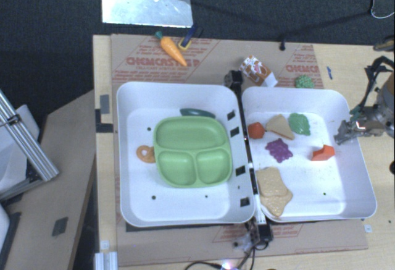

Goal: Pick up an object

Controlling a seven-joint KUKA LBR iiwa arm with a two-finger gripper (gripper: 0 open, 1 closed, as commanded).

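On the left of the counter (105,139), a shallow white left bin (133,157), carrying a green divided plate (190,151) with three compartments, one long at the far side and two smaller nearer. Just left of the plate, a small orange ring (145,154) lying flat on the bin floor. Behind the plate's far edge, a dark green piece (197,112), mostly hidden. Farther back on the cardboard, beyond the bin, a toy carrot (172,50) lying at a slant.

In the right bin (352,194), a scatter of toy foods: a red tomato (256,130) near the left wall; a tan wedge (281,126) just beside it; a green leafy piece (299,123) touching the wedge's right side; purple grapes (279,150) in the middle; a large beige, lumpy flat piece (273,190) at the near left; a small orange block (323,152) toward the right wall. Behind this bin, a patterned carton (257,70) and a small green lump (303,81).

At the right rim of the right bin, the hand (345,134), above the bin's edge, near the orange block but apart from it, grasping nothing visible; open or clenched, cannot tell.
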